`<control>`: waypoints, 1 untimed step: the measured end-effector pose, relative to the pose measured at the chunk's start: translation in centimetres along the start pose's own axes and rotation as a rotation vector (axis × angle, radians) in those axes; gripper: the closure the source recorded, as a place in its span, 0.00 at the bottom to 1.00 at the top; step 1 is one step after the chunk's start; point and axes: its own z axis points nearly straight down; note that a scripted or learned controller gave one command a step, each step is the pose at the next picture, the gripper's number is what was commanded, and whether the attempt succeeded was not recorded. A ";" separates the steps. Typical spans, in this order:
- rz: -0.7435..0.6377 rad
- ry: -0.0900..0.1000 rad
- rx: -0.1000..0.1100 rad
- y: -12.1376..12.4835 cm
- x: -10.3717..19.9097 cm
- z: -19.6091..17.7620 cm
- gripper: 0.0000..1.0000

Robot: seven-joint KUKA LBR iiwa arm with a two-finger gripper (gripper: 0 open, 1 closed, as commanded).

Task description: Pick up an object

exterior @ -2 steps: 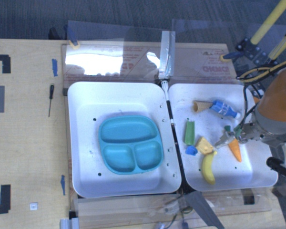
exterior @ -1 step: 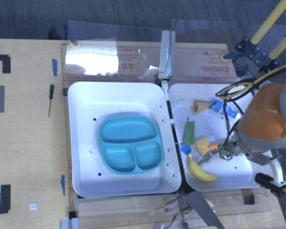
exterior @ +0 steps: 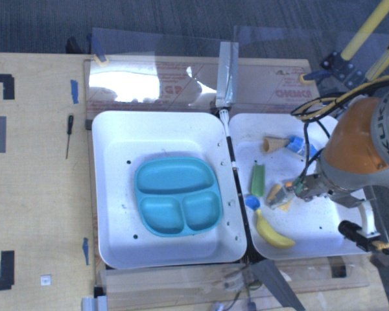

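Observation:
The right bin holds a yellow banana near its front, a green block by the left wall, and a small blue piece between them. A tan cone and a blue item lie at the back. My gripper is low in this bin, just right of the green block and above the banana. A small yellowish thing lies right at its tip. The grey and orange arm covers the bin's right side.
A blue three-compartment tray sits in the left bin. A clear plastic wall stands behind both bins. A screwdriver lies on the wooden bench to the left. Cables hang near the arm.

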 end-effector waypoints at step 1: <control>0.301 -0.001 0.000 6.9 -0.7 0.1 0.00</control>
